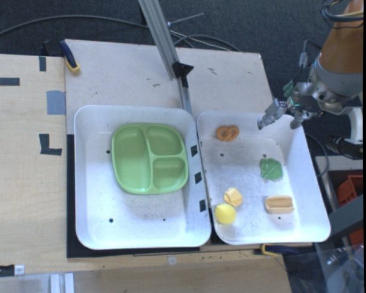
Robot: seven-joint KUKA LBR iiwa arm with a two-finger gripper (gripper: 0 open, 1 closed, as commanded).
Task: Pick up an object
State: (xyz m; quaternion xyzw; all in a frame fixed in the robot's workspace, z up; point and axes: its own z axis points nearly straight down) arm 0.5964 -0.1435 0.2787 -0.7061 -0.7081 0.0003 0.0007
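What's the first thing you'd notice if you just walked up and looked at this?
Probably the big green plate with three sections, lying alone in the left bin. Next, the little toy foods scattered in the right bin: a pretzel, something green, a hot dog and a lemon. The robot's hand hangs open over that bin's far right corner.

Two bins (85, 163); one green tray (149, 159); five food toys (227, 133).
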